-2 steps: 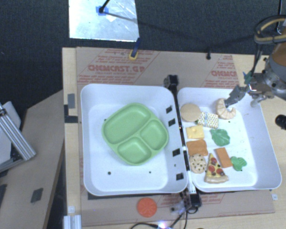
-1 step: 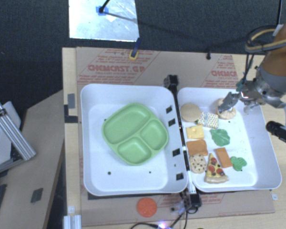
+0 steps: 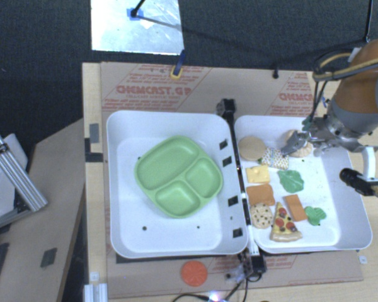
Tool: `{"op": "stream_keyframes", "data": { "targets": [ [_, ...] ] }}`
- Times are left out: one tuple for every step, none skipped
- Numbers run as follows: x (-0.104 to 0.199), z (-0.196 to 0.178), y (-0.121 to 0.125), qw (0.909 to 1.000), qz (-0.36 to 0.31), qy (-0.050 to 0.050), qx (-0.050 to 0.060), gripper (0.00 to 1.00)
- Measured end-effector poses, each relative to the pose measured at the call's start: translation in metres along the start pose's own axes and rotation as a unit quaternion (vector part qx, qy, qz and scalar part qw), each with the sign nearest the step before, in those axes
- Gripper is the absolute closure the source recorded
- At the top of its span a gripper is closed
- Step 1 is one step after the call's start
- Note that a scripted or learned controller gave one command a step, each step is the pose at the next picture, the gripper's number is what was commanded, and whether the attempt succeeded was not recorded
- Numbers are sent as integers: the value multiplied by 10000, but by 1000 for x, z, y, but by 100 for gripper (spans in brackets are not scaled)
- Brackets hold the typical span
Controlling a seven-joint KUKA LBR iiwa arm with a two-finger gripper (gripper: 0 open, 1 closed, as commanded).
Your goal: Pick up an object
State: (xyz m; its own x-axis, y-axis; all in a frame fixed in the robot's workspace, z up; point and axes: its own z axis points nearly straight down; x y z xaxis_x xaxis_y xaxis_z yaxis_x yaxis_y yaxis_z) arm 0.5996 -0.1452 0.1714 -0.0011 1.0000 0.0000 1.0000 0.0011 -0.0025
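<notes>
The right bin [image 3: 349,231] holds several toy foods: a round tan cookie [image 3: 252,147], a checkered cracker [image 3: 276,158], a yellow cheese square [image 3: 258,173], a green leaf [image 3: 292,181], a toast slice [image 3: 261,195], an orange strip [image 3: 295,205], a chip cookie [image 3: 261,216], a pizza slice [image 3: 285,224] and a green floret [image 3: 315,215]. My gripper [image 3: 298,142] hangs low over the bin's far side, just right of the cracker, above a pale beige item that it partly hides.
A green divided plate [image 3: 178,176] lies in the left bin [image 3: 123,231]. A black divider [image 3: 236,181] runs between the bins. An orange disc [image 3: 194,272] sits on the bench in front. A black fitting [image 3: 359,180] juts over the right bin's edge.
</notes>
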Motion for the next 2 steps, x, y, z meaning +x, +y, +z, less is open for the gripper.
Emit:
{"op": "stream_keyframes", "data": {
  "targets": [
    [3,62,-4,10000,-1,4,2,0],
    [4,88,-3,10000,0,0,-11,0]
  ]
}}
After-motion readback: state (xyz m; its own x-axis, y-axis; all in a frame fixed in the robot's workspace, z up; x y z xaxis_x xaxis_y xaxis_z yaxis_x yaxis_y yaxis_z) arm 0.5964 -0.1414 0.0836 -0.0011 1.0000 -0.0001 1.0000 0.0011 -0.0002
